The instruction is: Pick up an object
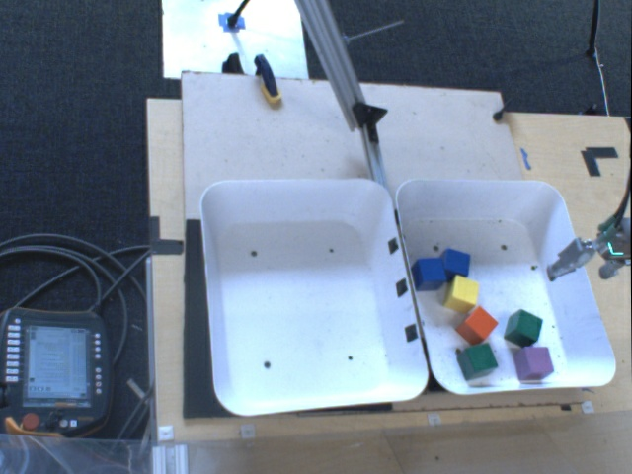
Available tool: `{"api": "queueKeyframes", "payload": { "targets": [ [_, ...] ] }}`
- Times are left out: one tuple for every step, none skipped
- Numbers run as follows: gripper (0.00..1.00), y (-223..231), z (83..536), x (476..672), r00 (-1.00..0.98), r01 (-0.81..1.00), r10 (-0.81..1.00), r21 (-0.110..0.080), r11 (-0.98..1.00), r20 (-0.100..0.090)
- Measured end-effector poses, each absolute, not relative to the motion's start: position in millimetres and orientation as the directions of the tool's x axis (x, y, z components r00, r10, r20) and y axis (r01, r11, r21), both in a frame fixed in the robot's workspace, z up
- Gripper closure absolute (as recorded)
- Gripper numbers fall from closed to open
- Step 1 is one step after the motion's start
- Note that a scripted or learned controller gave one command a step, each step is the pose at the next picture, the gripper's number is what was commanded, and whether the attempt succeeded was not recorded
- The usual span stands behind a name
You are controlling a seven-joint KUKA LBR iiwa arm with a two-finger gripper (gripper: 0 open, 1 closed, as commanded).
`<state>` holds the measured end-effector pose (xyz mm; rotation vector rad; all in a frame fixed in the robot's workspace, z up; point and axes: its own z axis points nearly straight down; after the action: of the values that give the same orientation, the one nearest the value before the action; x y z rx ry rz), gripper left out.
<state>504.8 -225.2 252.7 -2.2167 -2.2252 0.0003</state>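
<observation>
Several small cubes lie in the right bin [484, 188]: two blue ones [429, 273] [456, 262] touching, a yellow one [461, 293], an orange one [479, 324], a dark green one [523, 327], a lighter green one [477, 360] and a purple one [533, 362]. My gripper [578, 257] reaches in at the view's right edge, above the right rim of that bin. It is well to the right of the cubes and touches none of them. Nothing shows in its grasp.
The left bin [296, 191] sits beside the right one, sharing a middle wall. A slanted aluminium pole [331, 47] crosses the back of the bench. A blue and yellow clamp [267, 79] lies at the back. A teach pendant [54, 368] with cables rests at lower left.
</observation>
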Motion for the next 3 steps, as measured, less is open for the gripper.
{"api": "queueKeyframes", "payload": {
  "targets": [
    [0.0, -225.0, 254.0, 505.5, -0.004, 1.0, 1.0, 0.002, 0.004, -0.001],
    [0.0, -222.4, 212.4, 507.3, -0.002, 1.0, 1.0, -0.001, 0.002, 0.001],
    [0.0, -225.1, 165.6, 498.6, -0.001, 1.0, 1.0, -0.003, 0.001, 0.001]
  ]
}}
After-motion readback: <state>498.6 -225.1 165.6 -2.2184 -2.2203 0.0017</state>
